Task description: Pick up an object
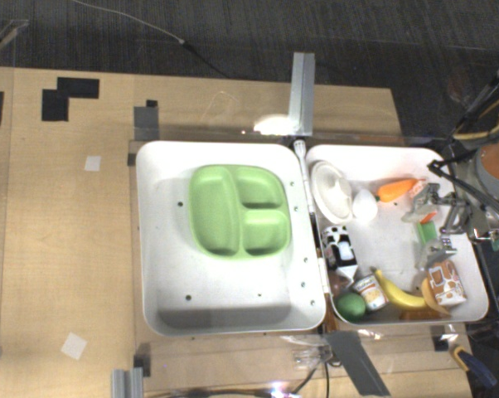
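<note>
On the wooden worktop (59, 255), the right bin (374, 239) holds, along its near edge, a green ball (350, 306), a banana (399, 293) and a brown carton (445, 284). Farther back lie a white bowl (331, 189) and an orange carrot (396, 190). The claw (436, 222) hangs at the bin's 3 o'clock side, whether spread or pressed together I cannot tell; the left bin (162, 222) carries a green divided tray (238, 210).

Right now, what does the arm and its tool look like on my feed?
At the frame's right edge, the arm shows a rounded grey body with an orange band. Black and yellow cables run along it. The tool is a cluster of grey metal parts with small green and orange-red details over the right bin.
</note>
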`<state>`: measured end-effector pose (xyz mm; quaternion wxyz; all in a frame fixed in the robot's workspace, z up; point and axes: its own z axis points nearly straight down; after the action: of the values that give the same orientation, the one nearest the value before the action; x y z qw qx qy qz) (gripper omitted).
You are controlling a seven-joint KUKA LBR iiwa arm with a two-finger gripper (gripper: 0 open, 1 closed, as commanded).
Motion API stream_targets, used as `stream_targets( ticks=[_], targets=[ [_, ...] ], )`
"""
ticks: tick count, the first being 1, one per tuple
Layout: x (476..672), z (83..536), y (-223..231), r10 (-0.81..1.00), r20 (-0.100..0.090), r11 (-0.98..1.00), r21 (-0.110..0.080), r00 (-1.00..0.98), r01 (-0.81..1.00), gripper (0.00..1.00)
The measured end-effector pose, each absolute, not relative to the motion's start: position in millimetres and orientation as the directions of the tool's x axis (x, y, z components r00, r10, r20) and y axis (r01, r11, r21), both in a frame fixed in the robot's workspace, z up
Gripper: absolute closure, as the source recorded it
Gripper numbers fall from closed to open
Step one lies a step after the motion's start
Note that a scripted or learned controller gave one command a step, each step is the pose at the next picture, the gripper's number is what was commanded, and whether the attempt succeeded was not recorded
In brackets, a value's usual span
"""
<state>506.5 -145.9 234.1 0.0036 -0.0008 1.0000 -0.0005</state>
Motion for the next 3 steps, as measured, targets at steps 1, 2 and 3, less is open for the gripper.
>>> stream_targets(
  ticks=[1, 2, 3],
  targets=[
    [499.1, 147, -186, -0.082, 0.000, 0.997, 0.001, -0.997, -0.082, 0.00],
    [513.3, 98, -203, -0.068, -0.013, 0.998, -0.005, -0.998, -0.068, 0.00],
    [545.1, 95, -205, -0.029, -0.014, 1.000, -0.004, -0.999, -0.029, 0.00]
  ],
)
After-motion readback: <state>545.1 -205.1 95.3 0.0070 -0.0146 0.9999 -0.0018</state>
